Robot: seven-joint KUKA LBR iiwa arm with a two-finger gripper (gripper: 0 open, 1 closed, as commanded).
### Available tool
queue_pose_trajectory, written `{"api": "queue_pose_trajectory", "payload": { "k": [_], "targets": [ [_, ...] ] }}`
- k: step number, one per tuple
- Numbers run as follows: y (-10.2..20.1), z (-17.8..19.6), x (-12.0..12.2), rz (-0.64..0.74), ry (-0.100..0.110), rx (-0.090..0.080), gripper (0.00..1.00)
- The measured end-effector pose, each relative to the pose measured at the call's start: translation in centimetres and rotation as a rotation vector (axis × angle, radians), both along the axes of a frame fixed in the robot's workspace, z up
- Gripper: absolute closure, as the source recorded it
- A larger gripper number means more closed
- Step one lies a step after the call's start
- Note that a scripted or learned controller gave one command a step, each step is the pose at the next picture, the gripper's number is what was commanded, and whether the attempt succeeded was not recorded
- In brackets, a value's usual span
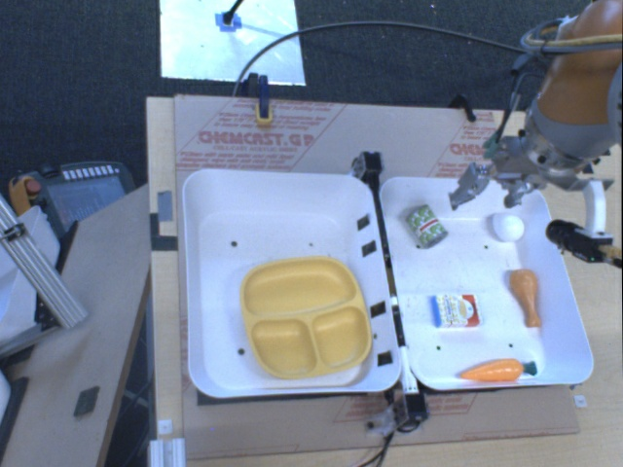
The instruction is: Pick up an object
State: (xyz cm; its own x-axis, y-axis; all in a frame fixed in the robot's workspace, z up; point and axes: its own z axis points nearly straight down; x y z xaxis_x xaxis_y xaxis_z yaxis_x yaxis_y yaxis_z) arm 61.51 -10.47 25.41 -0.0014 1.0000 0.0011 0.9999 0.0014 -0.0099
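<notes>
The arm (pixel 584 56) is cut off by the upper right corner, so little beyond its orange band and grey wrist can be seen. The label on the small can (pixel 425 225) cannot be read.

The pincer (pixel 494 188) is seen spread open above the back of the right bin (pixel 574 358), with nothing between its two fingers (pixel 469 187) and no contact with any object. One finger is placed just beside the can, the other just above the white egg (pixel 507 227).

Five things are held in the right bin: the can and egg near the back, a drumstick (pixel 527 296) by the right wall, a small carton (pixel 456 310) in the middle, and a carrot (pixel 498 370) at the front. In the left bin (pixel 209 261) a yellow three-part tray (pixel 304 315) is laid, near the front. Both bins are carried side by side on the bench (pixel 321 129).
</notes>
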Motion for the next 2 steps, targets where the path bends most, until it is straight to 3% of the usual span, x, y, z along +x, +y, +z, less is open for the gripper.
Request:
{"api": "queue_pose_trajectory", "payload": {
  "k": [1,2],
  "targets": [
    [0.0,0.7,0.2,0.002,-0.012,-0.001,0.00],
    [0.4,-3.5,0.1,0.001,-0.009,-0.001,0.00]
  ]
}}
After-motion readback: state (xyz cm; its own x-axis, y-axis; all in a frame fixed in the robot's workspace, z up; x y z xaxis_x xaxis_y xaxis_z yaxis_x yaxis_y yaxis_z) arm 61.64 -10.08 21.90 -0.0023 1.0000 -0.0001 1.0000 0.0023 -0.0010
